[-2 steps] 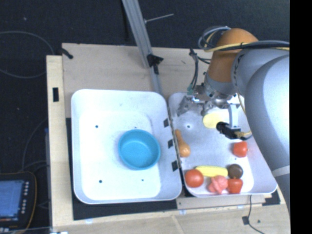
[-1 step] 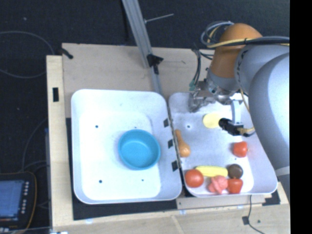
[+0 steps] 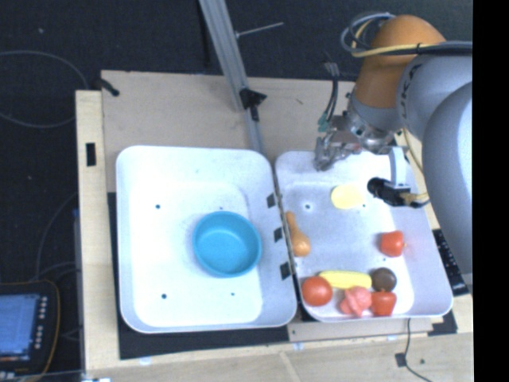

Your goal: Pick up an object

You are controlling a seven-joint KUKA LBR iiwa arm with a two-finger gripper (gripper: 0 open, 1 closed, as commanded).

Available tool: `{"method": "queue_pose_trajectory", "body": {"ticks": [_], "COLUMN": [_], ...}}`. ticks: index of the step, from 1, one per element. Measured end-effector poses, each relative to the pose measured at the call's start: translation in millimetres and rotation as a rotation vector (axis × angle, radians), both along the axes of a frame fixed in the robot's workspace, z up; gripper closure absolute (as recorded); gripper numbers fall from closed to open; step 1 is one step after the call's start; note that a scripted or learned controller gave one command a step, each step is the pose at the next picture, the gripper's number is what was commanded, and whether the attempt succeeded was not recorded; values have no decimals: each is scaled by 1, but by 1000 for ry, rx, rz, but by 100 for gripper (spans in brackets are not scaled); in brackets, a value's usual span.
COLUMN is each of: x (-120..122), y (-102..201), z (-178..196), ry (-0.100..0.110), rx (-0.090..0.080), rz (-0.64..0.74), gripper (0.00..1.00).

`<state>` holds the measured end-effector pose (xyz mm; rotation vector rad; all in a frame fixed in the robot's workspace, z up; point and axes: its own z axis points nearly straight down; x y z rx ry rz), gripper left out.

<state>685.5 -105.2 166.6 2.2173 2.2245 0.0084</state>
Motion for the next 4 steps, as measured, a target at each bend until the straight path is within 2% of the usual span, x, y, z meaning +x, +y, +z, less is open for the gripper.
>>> {"method": "queue_pose_trajectory", "body": {"ticks": [1, 2, 4], "x": [-2, -2, -24], "y": [9, 7, 115], "z": [62, 34, 40], "ry": [-3, 8, 9], "rx": [0, -5, 0], "rz": [5, 4, 5], "gripper": [100, 100, 100]}}
